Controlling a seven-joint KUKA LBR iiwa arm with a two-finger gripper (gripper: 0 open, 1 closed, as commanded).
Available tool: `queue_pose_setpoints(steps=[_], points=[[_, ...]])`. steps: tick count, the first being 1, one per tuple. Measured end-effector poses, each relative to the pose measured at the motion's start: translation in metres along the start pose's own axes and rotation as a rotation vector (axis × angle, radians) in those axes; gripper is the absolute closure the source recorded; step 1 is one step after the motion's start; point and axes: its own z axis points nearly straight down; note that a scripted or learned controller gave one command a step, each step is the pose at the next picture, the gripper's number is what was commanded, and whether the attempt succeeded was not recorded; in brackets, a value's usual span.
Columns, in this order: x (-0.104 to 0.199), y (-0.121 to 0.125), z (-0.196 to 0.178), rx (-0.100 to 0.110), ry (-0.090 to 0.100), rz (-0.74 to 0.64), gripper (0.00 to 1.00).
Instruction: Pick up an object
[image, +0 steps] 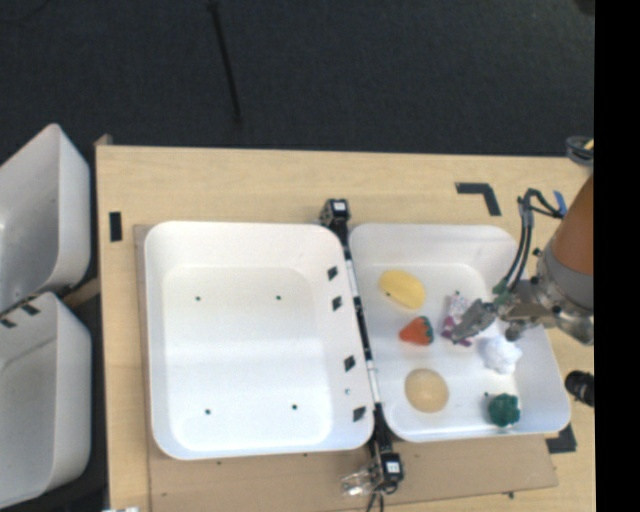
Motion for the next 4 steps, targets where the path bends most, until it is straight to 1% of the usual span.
queue_pose_setpoints(steps=[1,2,3,4], points=[[-0.001,0.001,-0.011,-0.002,-0.001,-0.001,1.00],[0.095,0.027,-0.018,-0.002,0.003,-0.009,1.00],[0.142,0.018,-0.029,-0.002,0.002,-0.005,1.00],[0.050,-0.003,-0.022,0.000,-0.004,0.011,1.00]])
